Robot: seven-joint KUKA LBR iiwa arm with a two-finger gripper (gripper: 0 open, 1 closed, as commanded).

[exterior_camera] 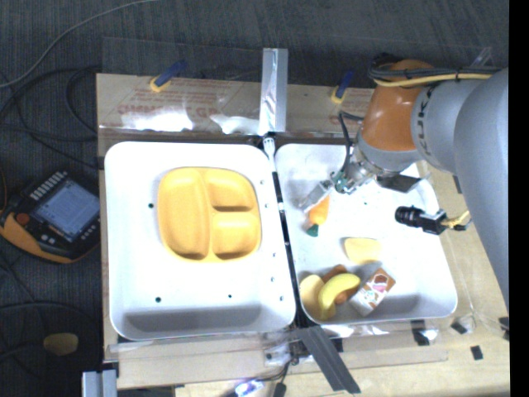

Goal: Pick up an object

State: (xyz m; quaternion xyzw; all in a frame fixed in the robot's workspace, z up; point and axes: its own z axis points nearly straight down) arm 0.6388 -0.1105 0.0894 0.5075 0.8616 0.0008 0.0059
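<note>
**A:** Objects crowd the near end of the right bin [442,292]: a banana [336,289] lying over a yellow round fruit [312,292], with a small carton [373,290] touching the banana's right end, all close to the bin's near wall.

**B:** And further in?

**A:** A pale yellow wedge [361,249] sits alone near the middle of that bin. Beyond it, close to the wall shared with the left bin, an orange carrot-shaped toy [317,212] lies tilted, its green end pointing toward the near edge of the desk.

**B:** Where is the arm?

**A:** The gripper [345,179] hangs over the far part of the right bin, just beyond and right of the carrot-shaped toy. Whether its fingers are spread or closed, I cannot tell; nothing is seen between them.

**B:** The left bin [132,304]?

**A:** It holds a yellow divided plate [208,213], lying flat near its middle. At the far edge of the desk, blue clamps [168,74] grip a clear sheet.
</note>
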